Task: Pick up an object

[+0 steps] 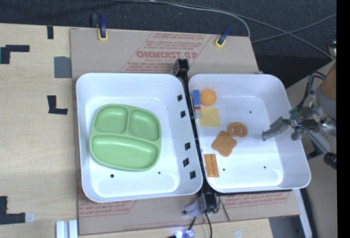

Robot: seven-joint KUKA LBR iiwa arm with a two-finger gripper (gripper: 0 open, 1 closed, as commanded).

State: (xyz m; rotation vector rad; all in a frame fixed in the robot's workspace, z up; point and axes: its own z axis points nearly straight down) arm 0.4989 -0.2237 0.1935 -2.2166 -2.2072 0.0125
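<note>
Red print on the cardboard sheet (164, 51) under the bins read "CHEMCAST GP"; the smaller lines were illegible.

1. I count two white bins: the left bin (87, 94) and the right bin (273, 94).
2. One green divided plate (126, 137), with three compartments.
3. One orange ball (208, 97).
4. One pale yellow square (210, 117).
5. Two brown pastry-like pieces: a curled one (238, 129) and a flatter one (223, 144).
6. One orange wafer-like bar (211, 165).
7. One small blue-and-red block (196, 100).
8. Two yellow clamps (102, 32) (221, 40).
</note>
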